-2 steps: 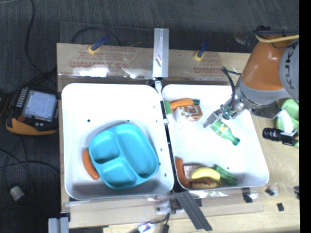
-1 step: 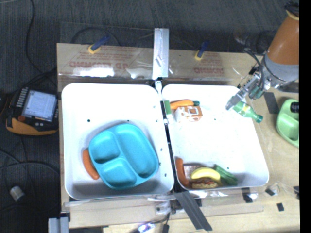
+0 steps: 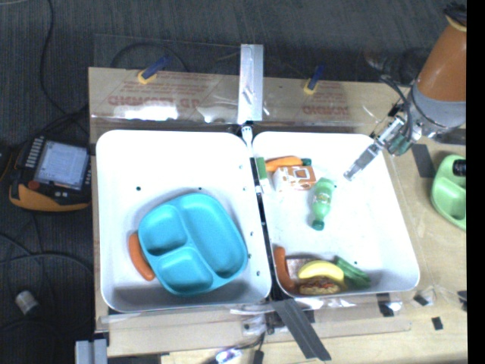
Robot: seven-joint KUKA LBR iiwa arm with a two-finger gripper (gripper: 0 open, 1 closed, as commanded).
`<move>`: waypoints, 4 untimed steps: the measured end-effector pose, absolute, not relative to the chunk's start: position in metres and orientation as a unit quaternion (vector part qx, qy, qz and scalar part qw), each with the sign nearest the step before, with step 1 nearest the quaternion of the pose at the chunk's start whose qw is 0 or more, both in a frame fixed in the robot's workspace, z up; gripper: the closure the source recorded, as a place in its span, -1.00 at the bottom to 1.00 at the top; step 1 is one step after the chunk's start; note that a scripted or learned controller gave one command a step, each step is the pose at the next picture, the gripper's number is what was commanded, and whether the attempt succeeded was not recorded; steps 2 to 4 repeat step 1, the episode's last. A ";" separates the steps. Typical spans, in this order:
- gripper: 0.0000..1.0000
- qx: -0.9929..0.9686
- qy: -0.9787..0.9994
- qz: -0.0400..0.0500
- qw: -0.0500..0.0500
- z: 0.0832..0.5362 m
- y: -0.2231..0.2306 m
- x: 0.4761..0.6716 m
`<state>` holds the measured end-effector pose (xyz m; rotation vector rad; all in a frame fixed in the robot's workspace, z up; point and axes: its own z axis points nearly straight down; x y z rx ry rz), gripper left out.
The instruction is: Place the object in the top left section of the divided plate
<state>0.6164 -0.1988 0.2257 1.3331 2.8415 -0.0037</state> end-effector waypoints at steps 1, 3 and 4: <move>-1.00 0.450 0.893 0.000 0.002 0.253 -0.216 0.666; -1.00 0.450 0.893 0.000 0.002 0.253 -0.216 0.666; -1.00 0.450 0.893 0.000 0.002 0.253 -0.216 0.666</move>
